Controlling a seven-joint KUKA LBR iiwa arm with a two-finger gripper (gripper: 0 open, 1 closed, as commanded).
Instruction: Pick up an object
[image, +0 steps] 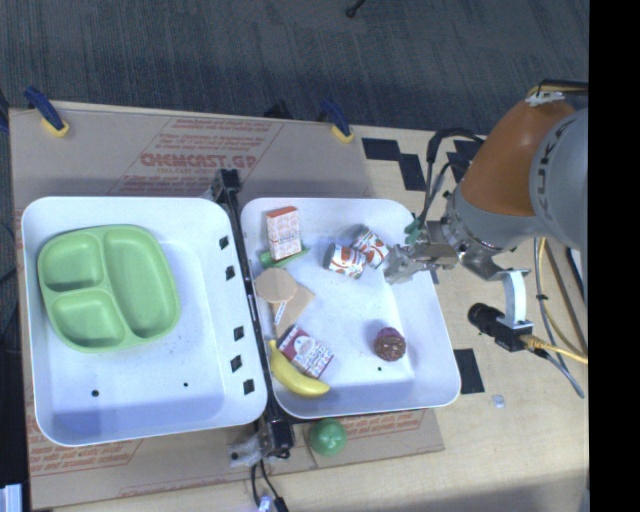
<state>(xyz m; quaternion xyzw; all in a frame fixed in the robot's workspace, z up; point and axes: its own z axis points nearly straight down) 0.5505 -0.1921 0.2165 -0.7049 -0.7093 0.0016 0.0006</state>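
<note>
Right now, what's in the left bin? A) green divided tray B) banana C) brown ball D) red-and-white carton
A: the green divided tray lies in the left bin, toward its far left side, while the banana, the carton and the brown ball all lie in the right bin.

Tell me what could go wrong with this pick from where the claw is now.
1. The claw sits at the right bin's far right wall, so descending there may strike the rim.
2. The nearest item, the crumpled red-and-white packet, looks soft and uneven; it could slip or slide away.
3. The banana and small red box touch each other, so a grasp there might drag both.
</note>
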